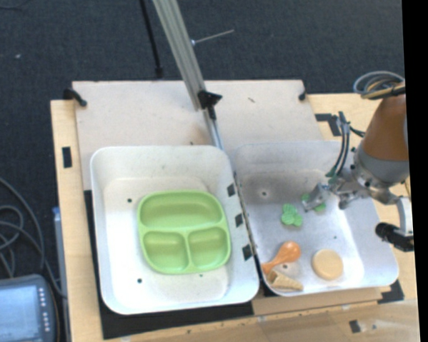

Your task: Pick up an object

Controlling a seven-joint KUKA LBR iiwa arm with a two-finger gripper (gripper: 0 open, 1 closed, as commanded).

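Dark carpet is surrounding the wooden counter, which is carrying two shallow white bins side by side. Left of the right bin, the left bin is holding a green divided plate, its one long compartment lying toward the far wall and two smaller ones toward the near wall.

Inside the right bin, a small green toy is sitting near the middle of the floor; it is too small to tell which way it is pointing. Just right of the green toy, the claw is hanging low over the bin floor at the end of the grey arm with its orange band, and I cannot tell whether it is open or closed, nor whether it is touching anything.

Near the bin's front wall, an orange spoon-shaped toy is lying on a slant, its rounded end pointing up and right. Touching its lower end, a tan cone-shaped piece is resting against the front wall. Right of these, a round tan disc is lying flat, apart from both.

Bare floor is showing across the right bin's far half and along its right wall.
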